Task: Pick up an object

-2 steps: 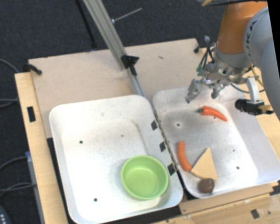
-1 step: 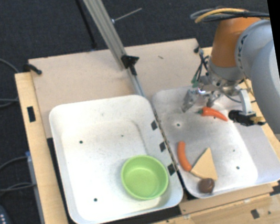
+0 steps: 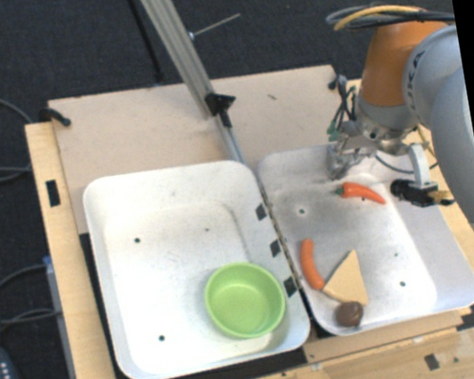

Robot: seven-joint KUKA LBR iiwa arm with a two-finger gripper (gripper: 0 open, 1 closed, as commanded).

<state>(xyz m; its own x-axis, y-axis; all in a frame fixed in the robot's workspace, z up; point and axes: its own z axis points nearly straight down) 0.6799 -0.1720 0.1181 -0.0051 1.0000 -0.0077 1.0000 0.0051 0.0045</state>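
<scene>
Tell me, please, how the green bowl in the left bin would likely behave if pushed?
The bowl sits upright on a broad base, so it would probably slide rather than tip. It looks like thin plastic, so likely light. It is near the left bin's front right corner, so a push that way would soon meet the wall.

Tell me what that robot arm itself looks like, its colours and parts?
The arm is a thick, rounded grey tube with a broad orange band above the wrist. A yellowish cable loops over its top. The wrist narrows to a small metal gripper with dark wires, and a black fitting juts out nearby.
</scene>
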